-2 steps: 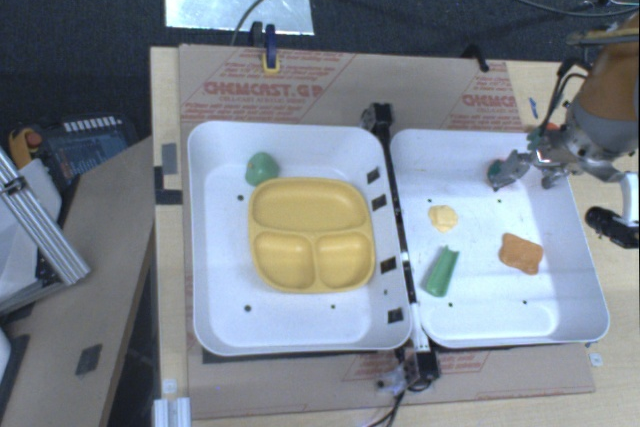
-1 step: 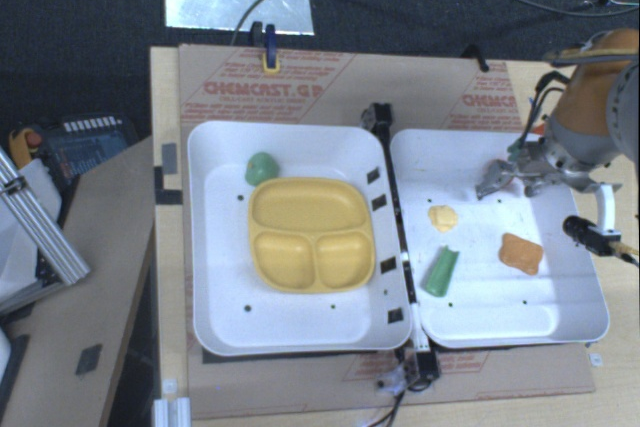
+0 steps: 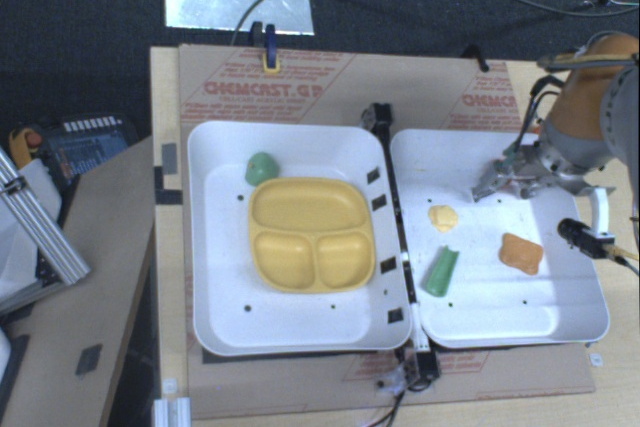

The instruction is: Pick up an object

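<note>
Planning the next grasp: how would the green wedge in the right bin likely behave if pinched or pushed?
The green wedge looks small and solid, so probably light and stiff. Its tapered sides might let it slip from a pinch. It lies flat on the right bin floor, so a push would likely slide it rather than roll it.

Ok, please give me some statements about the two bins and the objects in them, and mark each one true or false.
1. The yellow plastic tray with three compartments lies in the left white bin. True.
2. The round green object sits inside one compartment of the tray. False: it lies on the bin floor, beside the tray's upper left corner.
3. The right white bin holds three small objects: a pale yellow piece, an orange piece and a long green piece. True.
4. The gripper holds the orange piece. False: the orange piece lies on the bin floor, apart from the gripper.
5. The long green piece lies in the left bin. False: it lies in the right bin, near the divider.
</note>
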Robot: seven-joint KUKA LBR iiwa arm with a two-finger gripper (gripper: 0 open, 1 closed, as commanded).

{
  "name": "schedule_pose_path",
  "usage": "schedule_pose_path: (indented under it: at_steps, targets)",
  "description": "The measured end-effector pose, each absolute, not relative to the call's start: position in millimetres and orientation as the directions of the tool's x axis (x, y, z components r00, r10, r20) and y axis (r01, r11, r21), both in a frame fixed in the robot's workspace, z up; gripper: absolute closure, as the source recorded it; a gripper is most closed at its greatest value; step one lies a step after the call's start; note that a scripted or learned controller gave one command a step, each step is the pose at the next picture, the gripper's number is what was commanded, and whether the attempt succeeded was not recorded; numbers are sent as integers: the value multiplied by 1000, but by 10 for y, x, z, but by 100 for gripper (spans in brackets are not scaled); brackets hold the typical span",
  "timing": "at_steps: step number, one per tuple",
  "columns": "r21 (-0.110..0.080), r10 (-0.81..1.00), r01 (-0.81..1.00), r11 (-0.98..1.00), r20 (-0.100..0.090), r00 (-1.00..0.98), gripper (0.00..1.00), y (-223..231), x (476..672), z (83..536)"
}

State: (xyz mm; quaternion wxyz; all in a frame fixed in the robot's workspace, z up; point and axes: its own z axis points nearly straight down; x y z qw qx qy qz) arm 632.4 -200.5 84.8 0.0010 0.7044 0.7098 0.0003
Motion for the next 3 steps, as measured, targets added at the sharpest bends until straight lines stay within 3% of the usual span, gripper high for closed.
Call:
schedule_pose_path:
  at_steps: [1,3]
  targets:
    - [5,1000,1000,10,-2,-10,100,-2007,6336,967]
    - [8,1000,1000,7,-2,-7,100,-1989,6362,2046]
